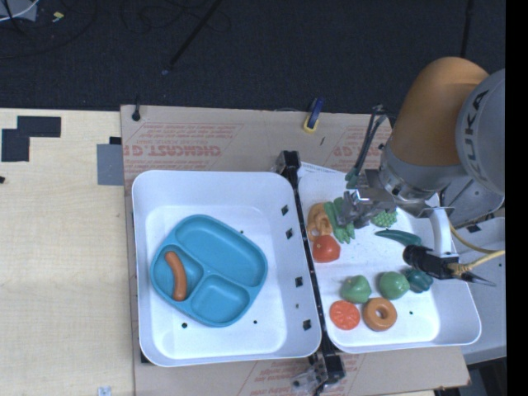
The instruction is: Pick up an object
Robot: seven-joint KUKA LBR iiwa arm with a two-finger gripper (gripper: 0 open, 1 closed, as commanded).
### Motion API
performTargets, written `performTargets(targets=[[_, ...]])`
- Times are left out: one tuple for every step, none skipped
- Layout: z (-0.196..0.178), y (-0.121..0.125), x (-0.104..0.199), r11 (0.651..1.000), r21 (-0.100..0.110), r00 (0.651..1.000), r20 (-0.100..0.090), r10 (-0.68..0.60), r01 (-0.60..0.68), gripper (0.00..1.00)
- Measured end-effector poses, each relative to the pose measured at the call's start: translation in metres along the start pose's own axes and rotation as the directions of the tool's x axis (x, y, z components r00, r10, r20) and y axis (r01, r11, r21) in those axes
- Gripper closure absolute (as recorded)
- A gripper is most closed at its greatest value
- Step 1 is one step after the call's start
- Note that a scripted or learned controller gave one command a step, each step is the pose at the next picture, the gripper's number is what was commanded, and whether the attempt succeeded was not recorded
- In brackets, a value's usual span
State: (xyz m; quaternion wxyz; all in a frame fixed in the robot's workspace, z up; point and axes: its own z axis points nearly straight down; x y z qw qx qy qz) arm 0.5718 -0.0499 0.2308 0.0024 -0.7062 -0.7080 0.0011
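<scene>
Cardboard (247, 139) under the bins bears mirrored red print I can't read with confidence. I see the gripper (356, 207) low in the right bin (462, 324), state not discernible from here. Green leafy toy (340, 221) sits right at it; red tomato (325, 249) just beside. Two green peppers (356, 288), one donut (380, 313). Left bin: one blue tray (231, 258), one sausage (176, 274).

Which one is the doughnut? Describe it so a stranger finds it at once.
Go to the right bin, then to its near edge. The doughnut lies there, right of the tomato and below two green peppers. It is the one tan ring with a hole in its middle.
</scene>
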Motion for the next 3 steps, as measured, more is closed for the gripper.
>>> performTargets(targets=[[0.015, -0.026, 0.033, 1.0, 0.002, 1.0, 0.0, 0.0, 0.0, 1.0], [0.005, -0.018, 0.039, 1.0, -0.002, 1.0, 0.001, 0.001, -0.001, 1.0], [-0.006, -0.025, 0.034, 1.0, -0.003, 1.0, 0.001, 0.004, -0.004, 1.0]])
